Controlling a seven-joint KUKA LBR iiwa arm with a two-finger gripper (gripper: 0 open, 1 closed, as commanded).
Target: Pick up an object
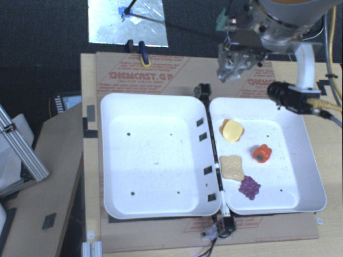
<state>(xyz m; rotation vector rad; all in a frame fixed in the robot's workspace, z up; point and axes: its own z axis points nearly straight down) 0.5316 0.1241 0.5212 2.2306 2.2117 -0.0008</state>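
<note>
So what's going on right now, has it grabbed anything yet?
End effector up above the right bin's far edge, nothing seen in it. Yellow piece, orange piece, cracker, purple grapes all lying in the bin. Nothing blocking.

- The left bin (153, 157) offers bare floor from wall to wall.
- In the right bin (284, 189), four things crowd the left half: yellow piece (232, 130), tomato (262, 153), cracker (232, 167), grapes (249, 187).
- Cracker and grapes nearly touch; the cracker lies against the divider (213, 149).
- The right bin's right side and near corner are open.
- The gripper (236, 66) hangs beyond the bins' far rim.
</note>
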